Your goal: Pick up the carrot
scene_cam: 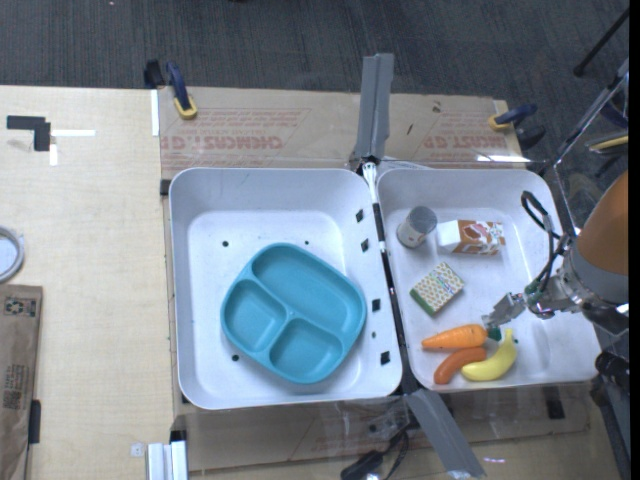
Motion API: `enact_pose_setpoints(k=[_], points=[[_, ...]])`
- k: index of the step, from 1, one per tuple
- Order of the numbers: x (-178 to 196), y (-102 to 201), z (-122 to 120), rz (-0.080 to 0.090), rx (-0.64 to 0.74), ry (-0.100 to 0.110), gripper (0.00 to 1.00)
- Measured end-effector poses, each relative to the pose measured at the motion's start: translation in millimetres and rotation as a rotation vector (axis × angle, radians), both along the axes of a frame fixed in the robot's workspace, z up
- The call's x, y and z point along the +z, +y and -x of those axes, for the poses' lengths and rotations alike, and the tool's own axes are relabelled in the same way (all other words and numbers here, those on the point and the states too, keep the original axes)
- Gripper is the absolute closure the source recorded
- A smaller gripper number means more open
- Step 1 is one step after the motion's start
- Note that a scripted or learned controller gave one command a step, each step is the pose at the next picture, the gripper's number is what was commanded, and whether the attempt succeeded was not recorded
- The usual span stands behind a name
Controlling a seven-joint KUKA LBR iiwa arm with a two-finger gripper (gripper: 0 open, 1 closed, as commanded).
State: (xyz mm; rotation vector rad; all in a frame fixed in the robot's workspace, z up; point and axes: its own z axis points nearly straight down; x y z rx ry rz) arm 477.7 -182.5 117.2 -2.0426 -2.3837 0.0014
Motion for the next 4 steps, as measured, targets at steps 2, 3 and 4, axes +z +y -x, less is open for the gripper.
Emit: enact_pose_setpoints(k=[2, 3, 4], points=[[-22.5, 74.4, -4.0, 0.01, 0.599, -0.015, 0.0], [16.7, -40.0, -18.0, 0.003, 0.285, -0.006, 0.0], [-26.5, 61.8, -4.4, 0.0, 0.183, 0.0, 0.0]])
